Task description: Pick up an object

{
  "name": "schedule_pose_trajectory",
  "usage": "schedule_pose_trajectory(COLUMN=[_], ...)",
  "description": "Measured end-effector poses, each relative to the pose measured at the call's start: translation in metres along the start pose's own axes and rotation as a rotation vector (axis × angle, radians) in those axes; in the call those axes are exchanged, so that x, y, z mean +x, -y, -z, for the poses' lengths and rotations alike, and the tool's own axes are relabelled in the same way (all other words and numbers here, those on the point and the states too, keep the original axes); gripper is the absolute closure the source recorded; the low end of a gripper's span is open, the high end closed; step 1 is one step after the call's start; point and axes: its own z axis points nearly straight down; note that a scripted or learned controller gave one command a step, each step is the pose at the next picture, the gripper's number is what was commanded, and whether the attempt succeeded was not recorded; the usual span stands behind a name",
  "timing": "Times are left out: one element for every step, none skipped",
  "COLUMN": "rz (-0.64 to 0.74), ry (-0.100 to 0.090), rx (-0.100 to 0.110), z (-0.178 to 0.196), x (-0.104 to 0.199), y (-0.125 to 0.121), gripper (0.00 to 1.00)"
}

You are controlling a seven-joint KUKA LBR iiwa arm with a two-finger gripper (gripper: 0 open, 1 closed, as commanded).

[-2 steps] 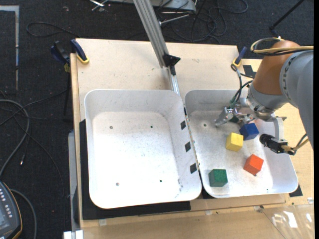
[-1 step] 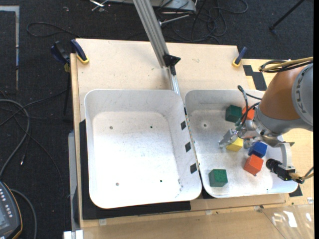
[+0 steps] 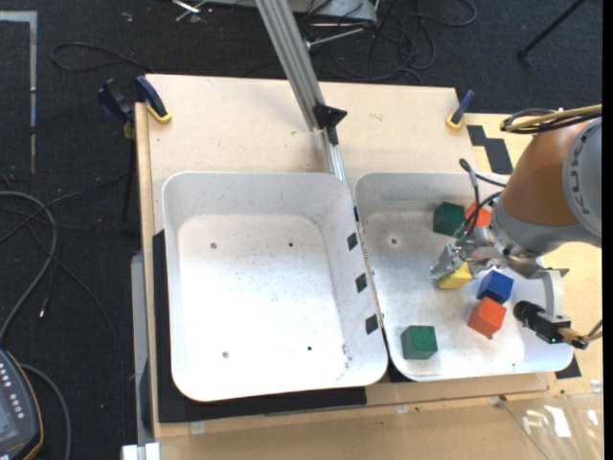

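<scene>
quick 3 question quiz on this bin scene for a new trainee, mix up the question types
1. True or false: all the blocks lie in the bin on the camera view's right.
2. Which block lies nearest the front rim of that bin? A) blue B) green C) yellow
3. Fill in: the claw is down beside the ____ block.

Key
1. True: the right bin holds them all.
2. B: the green block sits alone near the front, apart from the blue block and the orange block.
3. Yellow: the claw is at the yellow block.
</scene>
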Motion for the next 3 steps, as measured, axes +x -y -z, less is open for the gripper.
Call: schedule_pose_trajectory(rz=[0.008, 0.012, 0.011], ry=[0.000, -0.004, -0.004], rx=[-0.008, 0.003, 0.001], z=[0.104, 0.089, 0.114], x=[0.060, 0.155, 0.217], y=[-0.028, -0.029, -0.017], gripper=[1.00, 1.00, 1.00])
